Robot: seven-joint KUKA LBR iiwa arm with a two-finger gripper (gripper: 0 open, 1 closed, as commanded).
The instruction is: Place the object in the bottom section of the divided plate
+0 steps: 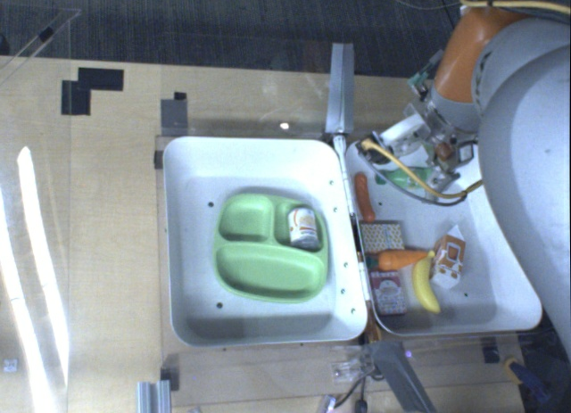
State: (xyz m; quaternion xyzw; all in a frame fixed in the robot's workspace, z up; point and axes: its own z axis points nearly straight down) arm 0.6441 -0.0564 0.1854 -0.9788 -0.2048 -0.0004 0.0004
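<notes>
The green divided plate (pixel 268 260) lay in the left bin (pixel 178 224), and everything else was easiest placed against it. A small can (pixel 304 227) stood upright in the plate's upper right compartment, while the wide bottom section nearest the lower rim sat bare. Well to the right of the plate, past the wall between the bins, the right bin (pixel 500 309) held a heap of loose things: a sausage (pixel 361 197) just beyond the divider, a carrot (pixel 401 260) lying crosswise, a banana (pixel 425 288) below it, a small packet (pixel 450 257) and a dark box (pixel 389 293). The claw (pixel 428 148) hung over the far corner of that bin, up and right of the plate, tangled in its own cables, and I could not tell whether it was released or clenched; nothing showed between its tips. If the can was the object meant, I judged the job was a short one: come down squarely over it, grip it round its sides, lift it clear of the ridge, and set it down in the middle of the bottom section, low enough that it would not topple.
</notes>
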